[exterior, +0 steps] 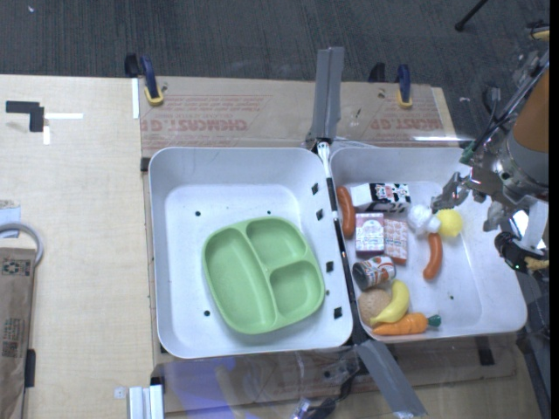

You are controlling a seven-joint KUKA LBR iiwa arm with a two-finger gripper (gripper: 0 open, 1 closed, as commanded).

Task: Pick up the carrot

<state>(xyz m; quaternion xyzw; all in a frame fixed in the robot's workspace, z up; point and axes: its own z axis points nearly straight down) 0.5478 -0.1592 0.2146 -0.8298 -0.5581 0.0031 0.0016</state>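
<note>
Carrot point(403, 325) at right bin point(489, 312) front edge, tool point(454, 192) well apart.

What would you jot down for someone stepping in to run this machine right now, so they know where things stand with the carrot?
Tool: at the right bin's upper right, near the yellow ball. I can't tell whether it is open or shut; nothing shows between its tips.
Carrot: lying at the right bin's front edge, touching the banana, far from the tool.
Left bin: holds a green divided tray.
Done: nothing yet; the carrot lies in the bin.
Left: bring the tool over the carrot, lower it, grip and lift. The banana beside it may crowd the grip.
</note>
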